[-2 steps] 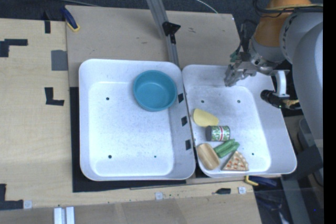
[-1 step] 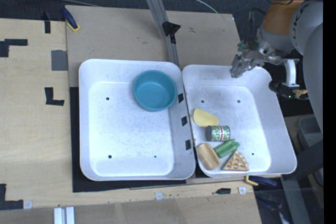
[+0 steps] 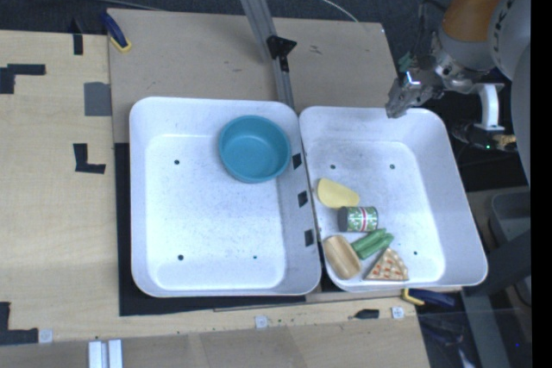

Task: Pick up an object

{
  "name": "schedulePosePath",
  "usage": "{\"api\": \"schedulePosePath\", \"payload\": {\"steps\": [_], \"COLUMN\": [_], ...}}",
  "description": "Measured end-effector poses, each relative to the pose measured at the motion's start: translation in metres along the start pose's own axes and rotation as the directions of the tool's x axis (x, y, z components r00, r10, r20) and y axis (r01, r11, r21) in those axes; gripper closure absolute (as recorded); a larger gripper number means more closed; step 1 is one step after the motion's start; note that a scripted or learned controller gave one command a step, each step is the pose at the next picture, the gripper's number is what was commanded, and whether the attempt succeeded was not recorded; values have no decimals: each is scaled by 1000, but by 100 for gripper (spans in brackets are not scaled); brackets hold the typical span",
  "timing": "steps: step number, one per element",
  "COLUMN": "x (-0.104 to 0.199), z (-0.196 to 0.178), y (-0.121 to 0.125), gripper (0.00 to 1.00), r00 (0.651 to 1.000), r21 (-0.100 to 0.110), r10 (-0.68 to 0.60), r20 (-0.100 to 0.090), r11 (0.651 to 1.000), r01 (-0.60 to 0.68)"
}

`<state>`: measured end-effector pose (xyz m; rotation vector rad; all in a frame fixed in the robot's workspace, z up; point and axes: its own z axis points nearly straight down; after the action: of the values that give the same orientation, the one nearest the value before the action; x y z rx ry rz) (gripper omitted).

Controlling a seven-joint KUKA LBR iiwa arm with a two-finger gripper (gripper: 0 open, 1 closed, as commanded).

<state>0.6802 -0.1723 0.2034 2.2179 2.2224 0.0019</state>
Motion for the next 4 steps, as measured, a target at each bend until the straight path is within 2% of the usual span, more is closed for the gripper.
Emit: {"api": "schedulePosePath", "payload": {"steps": [1, 3, 4], "x": [50, 138, 191], "z": [7, -7, -20], "y": [-24, -59, -83], "gripper": [100, 100, 100], "r00": [1000, 1000, 1000], "r21": [6, 5, 5], "r10": [-2, -3, -4], "r20": [-1, -2, -2], "r11": [1000, 1000, 1000], "r01": [2, 3, 4]}}
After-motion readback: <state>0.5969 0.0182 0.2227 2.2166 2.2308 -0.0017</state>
